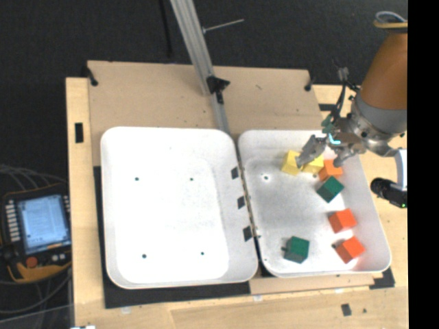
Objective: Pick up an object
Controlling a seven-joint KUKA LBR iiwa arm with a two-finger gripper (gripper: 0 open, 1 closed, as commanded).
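Six blocks crowd the right bin (pixel 271 256), mostly along its right edge. Gripper (pixel 322 153) hovers spread over the yellow block (pixel 293 163), far side; left bin (pixel 116 204) offers open room.

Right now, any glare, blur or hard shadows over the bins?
Camera view: even, soft lighting; the left white plastic bin is near washed out, the right white bin shows grey mottling. The two-finger gripper is slightly soft above the yellow block. Small green cube casts a short shadow.
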